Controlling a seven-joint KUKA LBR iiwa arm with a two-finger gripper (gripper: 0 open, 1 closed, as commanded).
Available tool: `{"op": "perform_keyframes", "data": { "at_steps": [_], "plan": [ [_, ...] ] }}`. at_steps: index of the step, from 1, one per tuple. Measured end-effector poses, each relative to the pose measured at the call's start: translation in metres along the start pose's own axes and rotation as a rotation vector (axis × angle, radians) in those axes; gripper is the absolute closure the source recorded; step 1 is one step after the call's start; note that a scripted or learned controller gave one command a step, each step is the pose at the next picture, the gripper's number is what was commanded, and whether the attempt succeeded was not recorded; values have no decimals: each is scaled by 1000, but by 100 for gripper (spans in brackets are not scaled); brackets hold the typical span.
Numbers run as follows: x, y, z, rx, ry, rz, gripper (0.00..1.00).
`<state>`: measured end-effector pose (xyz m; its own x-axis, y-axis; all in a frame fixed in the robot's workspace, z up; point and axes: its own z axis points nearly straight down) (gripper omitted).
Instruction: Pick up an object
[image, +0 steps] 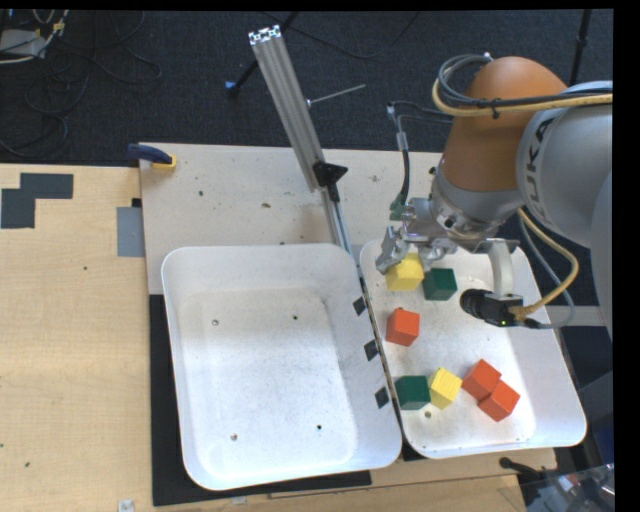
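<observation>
Camera view: nearest in the right bin (560, 425) lie two red blocks (491, 389), a yellow cube (445, 385) and a green one (412, 391). Farther back, the pincer (400, 257) is over a yellow block (404, 274), a compact cube tilted corner-down; I cannot tell its grip.

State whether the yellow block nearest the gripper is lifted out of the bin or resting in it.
Cannot tell. The yellow block sits right under the gripper, beside a green block, within the right bin; any lift is unclear.
</observation>
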<state>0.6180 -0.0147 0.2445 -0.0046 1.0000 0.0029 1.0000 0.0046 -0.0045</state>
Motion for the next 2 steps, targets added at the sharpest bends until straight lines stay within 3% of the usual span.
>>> {"op": "perform_keyframes", "data": {
  "at_steps": [2],
  "plan": [
    [94,-29,21,3,-1,0,100]
  ]
}}
